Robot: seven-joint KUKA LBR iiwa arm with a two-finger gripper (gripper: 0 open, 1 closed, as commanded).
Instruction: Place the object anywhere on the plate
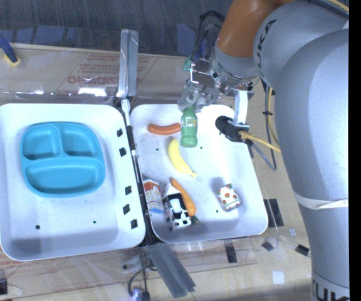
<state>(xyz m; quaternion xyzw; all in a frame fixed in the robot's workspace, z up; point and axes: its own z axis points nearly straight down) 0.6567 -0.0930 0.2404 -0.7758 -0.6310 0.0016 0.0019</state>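
Arm [312, 137] is closest to the lens: a big grey link down the view's right side, with the orange band [243, 17] above the wrist at the top.

Camera view, all positions referenced to the banana [179, 157]. It lies on the floor of the right bin [230, 162], roughly mid-bin, slanted.

- Gripper [189, 107]: up-view of the banana, over the far part of the right bin, pointing down. Clamped on the green bottle [188, 132]. The cap end sits between the fingers and the body hangs upright below them.
- Green bottle: just up-view of the banana's upper tip, near it. Can't tell whether its base touches the bin floor.
- Sausage [163, 128]: up-view and view-left of the banana, lying roughly level, its end just beside the bottle.
- Carrot [185, 197]: down-view of the banana, close to its lower tip, slanted.
- Cow-print box [179, 218]: further down-view of the banana, against the carrot near the bin's near wall.
- Small carton [151, 195]: down-view and view-left of the banana, by the wall between the bins, just beside the cow-print box.
- White toy with red spots [228, 197]: down-view and view-right of the banana, apart from the rest.
- Blue plate [61, 158]: three compartments, well to view-left of the banana, flat in the left bin [5, 187], in that bin's far half.

Bottle is over the right bin, well apart from the plate and not yet on it.
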